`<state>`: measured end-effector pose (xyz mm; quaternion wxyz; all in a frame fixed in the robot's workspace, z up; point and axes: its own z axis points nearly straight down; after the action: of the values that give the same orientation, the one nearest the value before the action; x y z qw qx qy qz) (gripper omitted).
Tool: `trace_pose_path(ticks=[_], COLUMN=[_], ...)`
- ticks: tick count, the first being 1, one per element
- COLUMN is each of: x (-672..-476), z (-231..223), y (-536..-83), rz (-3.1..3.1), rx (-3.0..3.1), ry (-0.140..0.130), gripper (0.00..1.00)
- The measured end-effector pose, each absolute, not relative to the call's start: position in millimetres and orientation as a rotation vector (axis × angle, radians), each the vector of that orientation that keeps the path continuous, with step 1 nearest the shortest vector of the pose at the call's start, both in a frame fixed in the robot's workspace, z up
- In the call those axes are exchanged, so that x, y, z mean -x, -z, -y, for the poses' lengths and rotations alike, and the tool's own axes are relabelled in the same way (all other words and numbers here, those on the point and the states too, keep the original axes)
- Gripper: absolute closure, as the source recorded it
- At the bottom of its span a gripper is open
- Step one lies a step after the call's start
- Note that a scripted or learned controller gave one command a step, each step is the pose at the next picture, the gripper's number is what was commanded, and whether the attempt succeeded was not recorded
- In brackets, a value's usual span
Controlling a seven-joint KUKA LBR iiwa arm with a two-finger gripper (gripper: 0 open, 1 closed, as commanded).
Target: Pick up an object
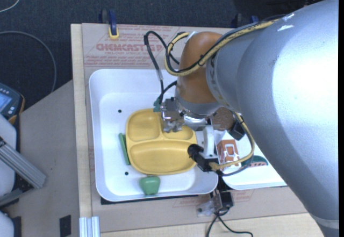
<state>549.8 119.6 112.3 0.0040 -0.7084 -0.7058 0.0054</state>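
Gripper: seen at the centre of the frame, low over the yellow divided tray, near the tray's upper right compartment and the ridge between compartments. Whether it is apart, together or clamped on anything cannot be told; the wrist hides it from above.

Arm: grey, very large in the right half of the frame, with the orange band above the wrist just right of centre. Black and yellow cables loop around the band and run down past the wrist.

Yellow divided tray: lies flat in the left white bin, centre of the frame, with two small upper compartments and one long lower one.

Green strip: thin, lies against the tray's left edge, inside the same bin.

Green rounded object: sits just below the tray, near the bin's lower rim.

Right white bin: lower right, mostly covered by the arm. An orange-and-white item shows at its left edge, too obscured to identify.

Cardboard sheet: brown with red printing, beneath both bins, upper centre.
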Motion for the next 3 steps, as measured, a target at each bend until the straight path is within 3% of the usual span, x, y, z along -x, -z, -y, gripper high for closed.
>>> trace_pose_path(ticks=[1,2,3], x=[-526.5,-520.9,-523.3], z=[-55.8,54.0,47.1], y=[-273.7,-179.9,-195.0], rz=[2.221,2.205,2.221], rx=[2.236,2.230,2.223], ry=[0.017,-0.012,0.001], gripper=[1.00,1.00,1.00])
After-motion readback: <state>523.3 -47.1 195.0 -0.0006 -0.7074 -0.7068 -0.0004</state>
